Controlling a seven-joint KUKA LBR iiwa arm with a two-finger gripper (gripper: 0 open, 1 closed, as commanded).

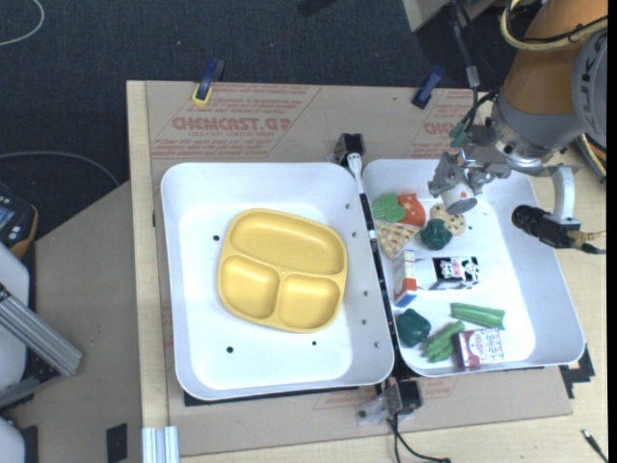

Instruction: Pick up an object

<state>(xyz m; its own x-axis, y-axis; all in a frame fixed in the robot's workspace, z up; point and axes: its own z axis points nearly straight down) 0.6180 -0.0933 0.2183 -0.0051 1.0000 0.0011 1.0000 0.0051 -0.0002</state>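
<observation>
a grey robot arm reaches in from the right, its gripper (pixel 456 193) hanging over the far end of the right bin (pixel 559 287), just above a small round cookie-like toy (pixel 449 223). whether it is spread or pinching anything, i cannot tell. toy foods crowd this bin as pick targets. a yellow divided plate (pixel 281 269) fills the left bin (pixel 183 258).

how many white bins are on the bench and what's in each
2. The left bin holds a yellow divided plate. The right bin holds a pile of small toy foods, with the hand above its far end; some items may be hidden.
</observation>
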